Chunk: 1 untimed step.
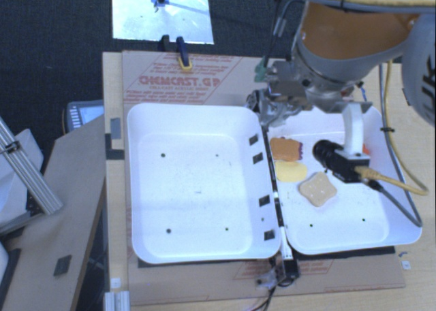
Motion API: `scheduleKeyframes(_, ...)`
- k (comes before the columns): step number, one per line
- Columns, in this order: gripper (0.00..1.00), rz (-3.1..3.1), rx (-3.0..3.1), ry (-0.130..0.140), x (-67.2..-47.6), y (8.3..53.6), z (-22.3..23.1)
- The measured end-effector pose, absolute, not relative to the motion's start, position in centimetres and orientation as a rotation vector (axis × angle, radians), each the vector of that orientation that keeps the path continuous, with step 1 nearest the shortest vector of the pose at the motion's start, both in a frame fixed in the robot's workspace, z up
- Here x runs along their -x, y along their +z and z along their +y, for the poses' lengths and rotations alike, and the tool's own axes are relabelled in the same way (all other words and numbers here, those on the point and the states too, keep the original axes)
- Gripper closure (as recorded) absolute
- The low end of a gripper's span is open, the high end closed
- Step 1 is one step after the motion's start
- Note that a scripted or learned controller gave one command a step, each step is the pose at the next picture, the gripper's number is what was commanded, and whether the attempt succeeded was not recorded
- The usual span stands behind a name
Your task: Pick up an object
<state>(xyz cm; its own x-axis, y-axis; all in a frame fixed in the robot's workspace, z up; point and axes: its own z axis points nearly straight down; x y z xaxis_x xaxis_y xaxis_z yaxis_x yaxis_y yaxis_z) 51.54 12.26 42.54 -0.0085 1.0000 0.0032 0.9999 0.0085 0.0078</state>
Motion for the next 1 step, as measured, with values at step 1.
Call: scheduleKeyframes(1,1.00,2.233,-2.212,0.001,-48.51,39.00,17.43)
